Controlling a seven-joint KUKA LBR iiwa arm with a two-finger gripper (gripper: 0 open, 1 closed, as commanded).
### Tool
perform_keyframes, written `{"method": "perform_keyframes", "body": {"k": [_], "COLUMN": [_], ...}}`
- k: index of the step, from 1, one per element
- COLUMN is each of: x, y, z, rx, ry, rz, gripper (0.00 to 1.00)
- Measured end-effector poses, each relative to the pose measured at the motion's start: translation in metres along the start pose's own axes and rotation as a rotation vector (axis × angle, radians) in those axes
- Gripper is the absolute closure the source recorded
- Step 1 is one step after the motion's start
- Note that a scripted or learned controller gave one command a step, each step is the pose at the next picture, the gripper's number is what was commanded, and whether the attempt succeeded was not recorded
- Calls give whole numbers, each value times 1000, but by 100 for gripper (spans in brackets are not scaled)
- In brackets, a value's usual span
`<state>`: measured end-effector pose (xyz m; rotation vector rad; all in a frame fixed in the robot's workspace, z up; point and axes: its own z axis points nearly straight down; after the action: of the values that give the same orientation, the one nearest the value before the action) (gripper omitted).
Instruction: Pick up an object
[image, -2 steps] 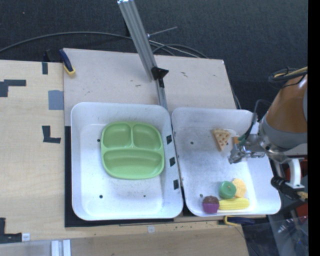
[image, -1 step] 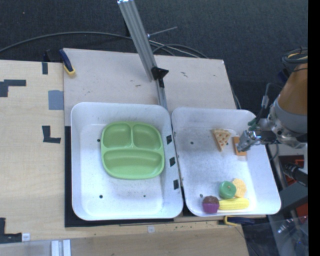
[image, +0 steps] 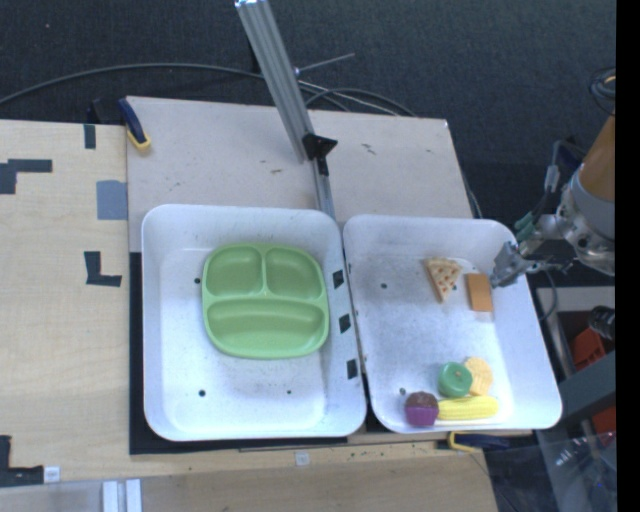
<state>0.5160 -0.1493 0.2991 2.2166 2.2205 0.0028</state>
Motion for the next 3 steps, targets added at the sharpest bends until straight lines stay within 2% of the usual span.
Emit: {"method": "perform_keyframes", "body": {"k": [2,3], "x": [92,148], "y": [25,47], "z": [5,16], "rx": [5,6], "ry": [3,3], "rz": [-4,-6], "gripper": [100,100]}}
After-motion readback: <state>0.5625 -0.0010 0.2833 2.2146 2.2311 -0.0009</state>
